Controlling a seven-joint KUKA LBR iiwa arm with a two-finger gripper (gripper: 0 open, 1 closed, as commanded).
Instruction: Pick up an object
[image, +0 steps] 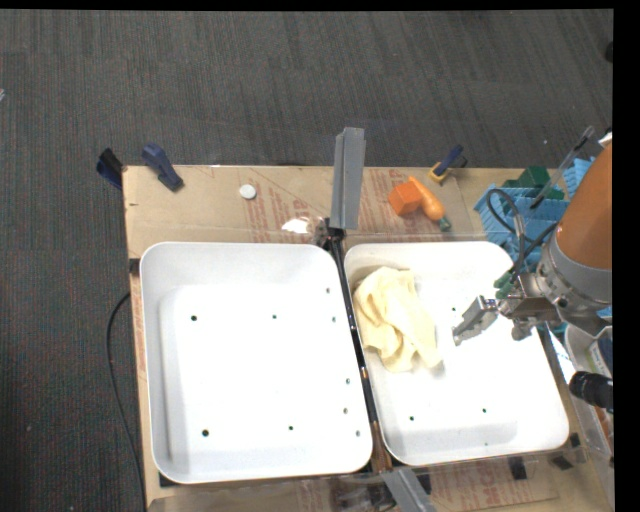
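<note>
Camera view gave me the grey arm reaching in from the right, its two-finger gripper (472, 322) hanging over the right-hand shallow white bin (520, 425). The crumpled pale-yellow cloth (398, 320) lay in that bin's left part, against the wall it shares with the left-hand shallow white bin (160, 300), with the gripper just beside the cloth's right edge and apart from it. Nothing sat between the fingers; whether they stood parted or together, I could not tell at that angle.

My worry was a miss: a straight descent from there would likely meet bare bin floor, or pinch only a loose fold that slips free on the lift. The cloth's closeness to the dividing wall could also crowd a finger.

The arm was cut off at the frame's right, and the fingertips blurred together.
</note>
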